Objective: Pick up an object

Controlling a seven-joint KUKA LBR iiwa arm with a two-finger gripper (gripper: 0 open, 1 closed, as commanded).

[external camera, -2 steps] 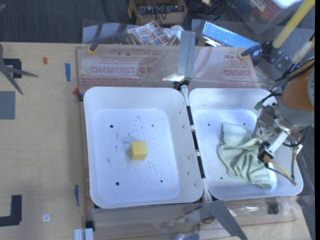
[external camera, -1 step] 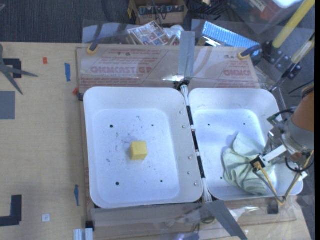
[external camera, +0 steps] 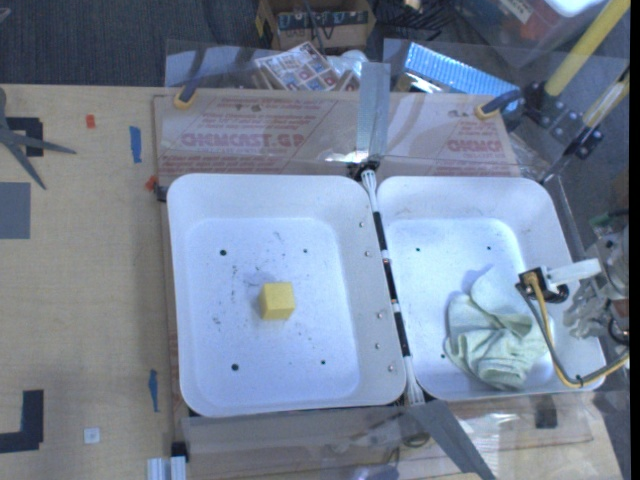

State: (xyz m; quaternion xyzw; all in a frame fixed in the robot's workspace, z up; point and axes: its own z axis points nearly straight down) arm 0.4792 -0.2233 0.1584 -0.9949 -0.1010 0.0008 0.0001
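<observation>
two shallow white bins sit side by side on the bench. the left bin (external camera: 200, 208) holds a small yellow block (external camera: 277, 300), lying alone near the middle of its floor, among faint dark scuff marks. the right bin (external camera: 450, 203) holds a crumpled pale cloth (external camera: 492, 340), bunched up toward the near right part of its floor.

the gripper (external camera: 592, 313) shows at the right edge of the camera view, over the right rim of the right bin, just beside the cloth. it is a blur of pale metal parts there, and whether it is released or clenched cannot be told. a black and yellow cable (external camera: 546, 328) curves from it across the cloth's right side. the block lies well apart from the gripper, in the other bin.
</observation>
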